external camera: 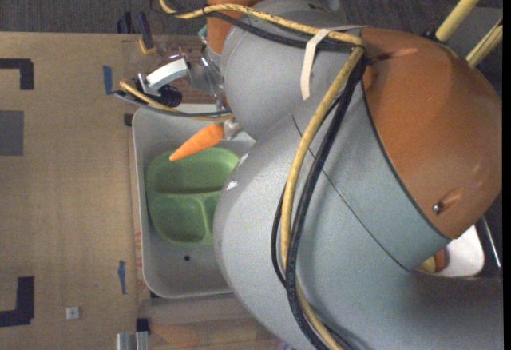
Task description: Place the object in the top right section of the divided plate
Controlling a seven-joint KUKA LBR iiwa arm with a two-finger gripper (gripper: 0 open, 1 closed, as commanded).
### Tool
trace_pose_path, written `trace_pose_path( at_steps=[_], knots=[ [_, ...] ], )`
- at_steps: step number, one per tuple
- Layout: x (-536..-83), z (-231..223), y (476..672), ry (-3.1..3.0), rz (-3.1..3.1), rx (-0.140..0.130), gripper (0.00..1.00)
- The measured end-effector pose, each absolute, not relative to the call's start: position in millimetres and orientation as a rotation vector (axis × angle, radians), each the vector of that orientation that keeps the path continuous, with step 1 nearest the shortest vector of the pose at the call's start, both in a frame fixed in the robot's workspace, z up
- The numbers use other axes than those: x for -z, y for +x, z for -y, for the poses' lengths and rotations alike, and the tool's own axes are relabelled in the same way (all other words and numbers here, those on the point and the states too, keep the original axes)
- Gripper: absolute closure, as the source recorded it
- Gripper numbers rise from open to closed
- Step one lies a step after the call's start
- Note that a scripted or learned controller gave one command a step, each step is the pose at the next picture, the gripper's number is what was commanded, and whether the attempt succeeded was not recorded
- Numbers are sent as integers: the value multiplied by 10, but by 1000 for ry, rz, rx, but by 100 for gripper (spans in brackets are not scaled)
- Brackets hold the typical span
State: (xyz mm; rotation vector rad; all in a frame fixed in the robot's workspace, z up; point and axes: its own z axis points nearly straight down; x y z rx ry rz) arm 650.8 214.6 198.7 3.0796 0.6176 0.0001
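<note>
A green divided plate (188, 196) lies in the left white bin (140, 204). An orange carrot (197, 142) sits tilted over the plate's upper edge, its pointed tip toward the left and its thick end toward the arm. My gripper (231, 128) is right at that thick end, mostly hidden behind the grey arm (335, 204). I cannot see whether the carrot rests on the plate's rim or hangs just above it. The arm covers the plate's right part.
The arm's bulk covers most of the bins. A corner of the right bin (471, 260) shows at the lower right with an orange thing (435, 262) in it. A white bracket with yellow cable (160, 81) sits by the left bin's top edge. Wooden bench (64, 180) lies to the left.
</note>
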Motion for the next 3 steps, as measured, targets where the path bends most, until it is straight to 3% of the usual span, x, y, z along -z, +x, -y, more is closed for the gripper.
trace_pose_path(
  at_steps=[1, 2, 3],
  knots=[
    [-1140, -2265, 6454, 2905, -1199, -6, 100],
    [-1846, -1621, 6614, 2930, -1134, 6, 100],
    [-1070, -1158, 6187, 2935, -1103, -15, 100]
  ],
)
